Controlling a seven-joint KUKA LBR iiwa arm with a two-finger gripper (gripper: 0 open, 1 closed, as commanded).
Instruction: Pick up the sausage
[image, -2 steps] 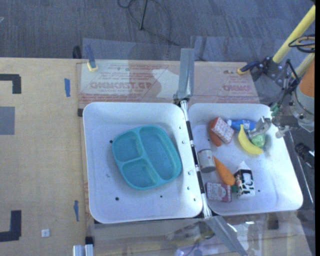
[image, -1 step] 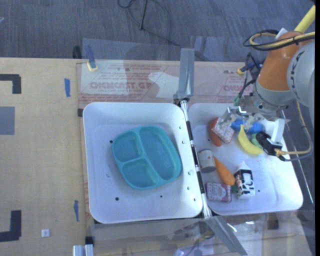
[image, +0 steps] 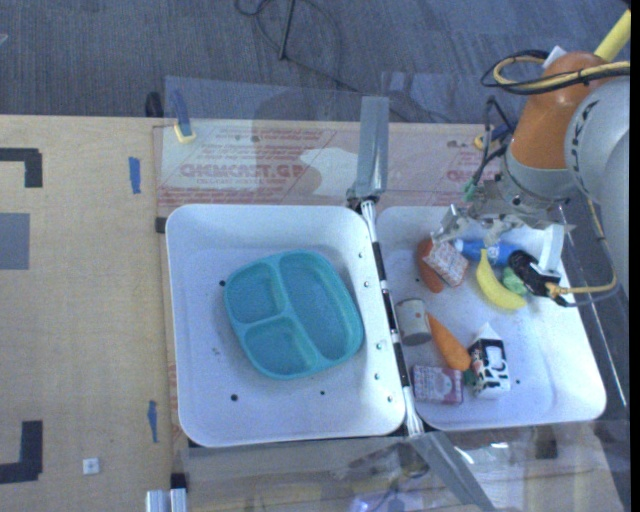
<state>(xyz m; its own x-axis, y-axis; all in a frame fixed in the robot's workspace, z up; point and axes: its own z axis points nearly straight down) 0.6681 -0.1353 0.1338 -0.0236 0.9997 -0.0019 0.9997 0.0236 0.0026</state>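
The sausage is a short red-brown piece near the left side of the right bin, partly under a red and white packet. My gripper hangs over the far part of that bin, just above and to the right of the sausage, below the orange band of the arm. Nothing can be made out in its grasp.
A yellow banana and a blue and white object lie close under the wrist. An orange carrot, a grey can, a pink box and a black and white carton fill the bin's near part. The left bin holds a teal divided plate.
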